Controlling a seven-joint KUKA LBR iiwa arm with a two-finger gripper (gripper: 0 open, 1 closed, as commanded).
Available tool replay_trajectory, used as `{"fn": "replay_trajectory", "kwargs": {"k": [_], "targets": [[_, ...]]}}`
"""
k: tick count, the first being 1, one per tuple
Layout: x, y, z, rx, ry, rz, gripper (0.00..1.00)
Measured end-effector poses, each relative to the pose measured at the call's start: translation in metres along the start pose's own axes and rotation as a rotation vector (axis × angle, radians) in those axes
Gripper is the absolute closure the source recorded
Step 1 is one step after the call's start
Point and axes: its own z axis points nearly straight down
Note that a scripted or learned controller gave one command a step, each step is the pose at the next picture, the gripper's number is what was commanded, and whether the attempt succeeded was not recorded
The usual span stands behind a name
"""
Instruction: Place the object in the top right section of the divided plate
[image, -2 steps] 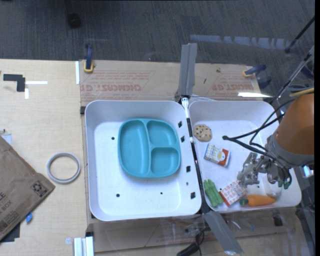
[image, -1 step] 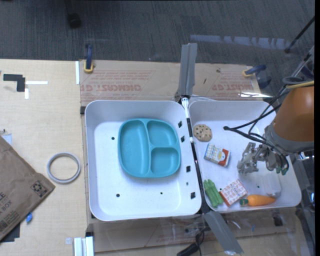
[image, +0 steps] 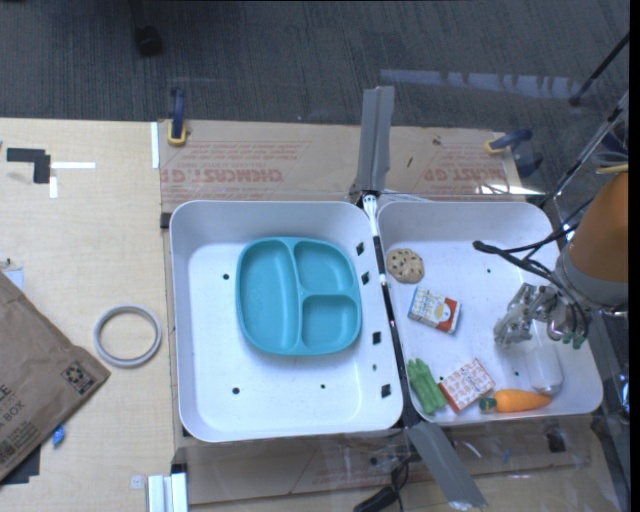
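The gripper hangs over the right bin at its 3 o'clock side; whether it is spread or pressed together cannot be told, and nothing shows in its hold. The cookie lies at the bin's 10 o'clock, the carrot at 5 o'clock. The teal divided plate sits in the left bin.

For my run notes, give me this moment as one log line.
hand: over right bin, above clear cup | divided plate: left bin, nothing on it | right bin: cookie, carrot
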Motion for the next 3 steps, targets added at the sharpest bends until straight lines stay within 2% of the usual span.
{"fn": "replay_trajectory", "kwargs": {"k": [1, 2, 3], "targets": [[-0.014, 0.023, -0.029, -0.001, -0.001, -0.198, 1.00], [-0.020, -0.013, -0.076, 0.000, -0.001, -0.293, 1.00], [-0.047, -0.001, -0.047, -0.002, -0.001, -0.557, 1.00]]}}
